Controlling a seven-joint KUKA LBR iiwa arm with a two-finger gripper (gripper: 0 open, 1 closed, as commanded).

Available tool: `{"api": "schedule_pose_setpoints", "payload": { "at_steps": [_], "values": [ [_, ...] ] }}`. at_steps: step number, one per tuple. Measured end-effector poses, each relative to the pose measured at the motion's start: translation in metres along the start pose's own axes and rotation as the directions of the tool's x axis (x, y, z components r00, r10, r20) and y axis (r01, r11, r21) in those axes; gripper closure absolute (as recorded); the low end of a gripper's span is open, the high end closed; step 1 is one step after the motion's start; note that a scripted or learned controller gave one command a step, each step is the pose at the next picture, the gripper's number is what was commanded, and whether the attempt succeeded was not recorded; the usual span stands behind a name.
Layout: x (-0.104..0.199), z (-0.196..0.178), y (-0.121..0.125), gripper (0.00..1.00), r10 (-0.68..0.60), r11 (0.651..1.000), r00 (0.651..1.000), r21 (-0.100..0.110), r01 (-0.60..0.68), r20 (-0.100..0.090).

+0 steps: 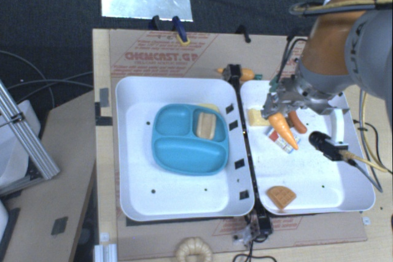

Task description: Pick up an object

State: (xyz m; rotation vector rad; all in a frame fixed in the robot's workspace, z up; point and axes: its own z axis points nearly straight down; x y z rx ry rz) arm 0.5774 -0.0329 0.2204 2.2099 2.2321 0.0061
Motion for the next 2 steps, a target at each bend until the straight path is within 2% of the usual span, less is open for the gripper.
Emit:
{"api": "schedule_pose_setpoints", "payload": {
  "at_steps": [1, 2],
  "values": [
    [0.062, 0.004, 0.011, 1.0, -0.001, 1.0, 1.0, 0.001, 0.001, 0.0],
    [0.102, 0.006, 0.017, 1.0, 0.001, 1.0, 1.0, 0.001, -0.001, 0.0]
  ]
}}
